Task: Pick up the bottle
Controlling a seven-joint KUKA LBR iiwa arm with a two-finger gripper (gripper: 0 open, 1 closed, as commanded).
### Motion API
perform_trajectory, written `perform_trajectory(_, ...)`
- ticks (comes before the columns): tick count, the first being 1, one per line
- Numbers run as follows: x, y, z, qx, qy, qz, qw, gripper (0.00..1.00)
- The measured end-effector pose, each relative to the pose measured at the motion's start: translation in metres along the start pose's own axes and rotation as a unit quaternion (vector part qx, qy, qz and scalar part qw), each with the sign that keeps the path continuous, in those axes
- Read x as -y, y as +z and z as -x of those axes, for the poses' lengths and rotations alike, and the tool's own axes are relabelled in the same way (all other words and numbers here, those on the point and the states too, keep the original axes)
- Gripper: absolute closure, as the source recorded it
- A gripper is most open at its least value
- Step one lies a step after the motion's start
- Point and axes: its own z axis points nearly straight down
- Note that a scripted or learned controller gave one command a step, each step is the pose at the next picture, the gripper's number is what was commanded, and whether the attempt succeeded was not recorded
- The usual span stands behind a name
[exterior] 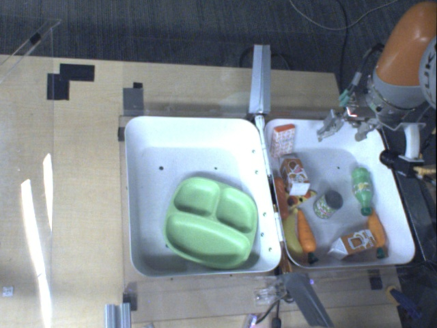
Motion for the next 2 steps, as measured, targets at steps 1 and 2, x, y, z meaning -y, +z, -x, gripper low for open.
perform_trajectory(1,0.035,0.000,0.075,0.001,-0.013,0.000,0.9999,0.00)
perform_trajectory(2,0.054,0.124,0.073,0.000,-0.052,0.002,0.9987,0.00)
